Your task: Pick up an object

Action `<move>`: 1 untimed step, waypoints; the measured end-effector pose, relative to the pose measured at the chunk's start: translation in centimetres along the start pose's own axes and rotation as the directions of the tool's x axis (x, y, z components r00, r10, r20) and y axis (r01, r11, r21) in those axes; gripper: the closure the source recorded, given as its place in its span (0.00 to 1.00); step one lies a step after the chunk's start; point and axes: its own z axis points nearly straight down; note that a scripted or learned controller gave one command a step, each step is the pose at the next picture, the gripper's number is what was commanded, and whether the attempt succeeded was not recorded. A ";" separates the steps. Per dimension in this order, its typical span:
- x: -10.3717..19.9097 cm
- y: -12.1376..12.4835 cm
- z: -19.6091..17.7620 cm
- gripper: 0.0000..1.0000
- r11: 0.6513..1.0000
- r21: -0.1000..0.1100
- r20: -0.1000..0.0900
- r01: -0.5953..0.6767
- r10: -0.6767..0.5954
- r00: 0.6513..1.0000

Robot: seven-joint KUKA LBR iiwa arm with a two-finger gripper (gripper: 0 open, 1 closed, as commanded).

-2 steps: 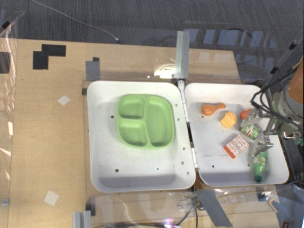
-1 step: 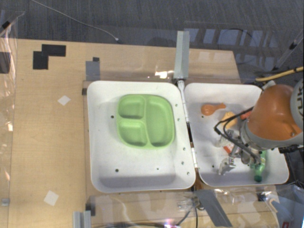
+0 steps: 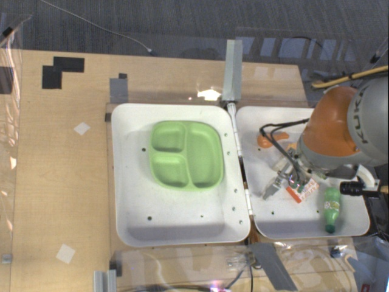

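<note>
At the near edge of the bench (image 3: 55, 224), the two white bins sit side by side, their rims meeting along a narrow seam. In the near right corner of the right bin (image 3: 285, 227) a green bottle (image 3: 330, 207) lies on its side, close to the bin's right wall and front rim, with little room on those two sides but open white floor to its left. Just beyond it, a small red and white packet (image 3: 302, 190) lies flat on the bin floor; whatever printing it carries is too small to read. The gripper (image 3: 275, 186) hangs low over the middle of the right bin, just left of the packet, its grey metal fingers (image 3: 270, 191) pointing down and to the left. They appear close together with nothing visible between them. An orange object (image 3: 265, 142) lies farther back, near the far left part of this bin, partly crossed by black cables. The arm's orange band (image 3: 328, 126) covers the bin's far right area; the letters "KU" show on the grey casing above it. The left bin (image 3: 130, 218) holds a green divided tray (image 3: 185, 155) set near its middle, with clear white floor all round it, widest along the near side.
</note>
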 end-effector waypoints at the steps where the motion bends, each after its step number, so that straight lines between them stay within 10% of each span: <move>1: -0.3 0.3 -1.4 1.00 1.000 -0.005 0.013 0.006 -0.006 1.000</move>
